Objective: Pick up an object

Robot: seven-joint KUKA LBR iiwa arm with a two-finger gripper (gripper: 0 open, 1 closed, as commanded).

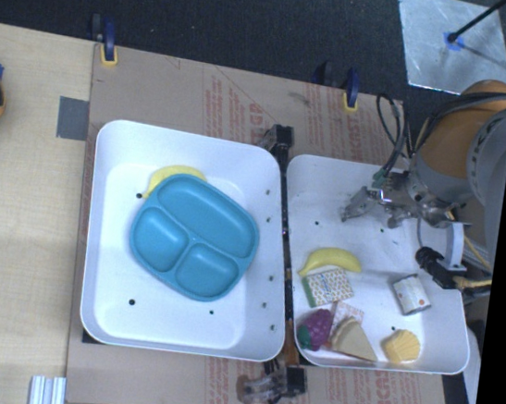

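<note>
Camera view: one slanted look down onto a tan surface [14,238] carrying two shallow white bins side by side.
Left bin [98,310]: it holds a blue sectioned plate [194,238], lying flat, with a yellow item [174,175] peeking out from under the plate's upper left edge.
Right bin [324,192]: a cluster of small things sits in its lower half.
Objects to pick: a yellow banana [332,259] lies just above a checked green block [328,284]; below them a purple grape bunch [316,327] touches a tan wedge [353,339]; a yellow lump [402,345] rests near the lower right corner; a small grey box [409,294] lies above it.
Arm [471,148]: grey with an orange band, it reaches in from the right over the right bin's upper part.
End effector [375,207]: it points toward the bin's upper middle, well apart from the cluster; nothing is between its fingers, and I cannot tell how far open they are.
</note>
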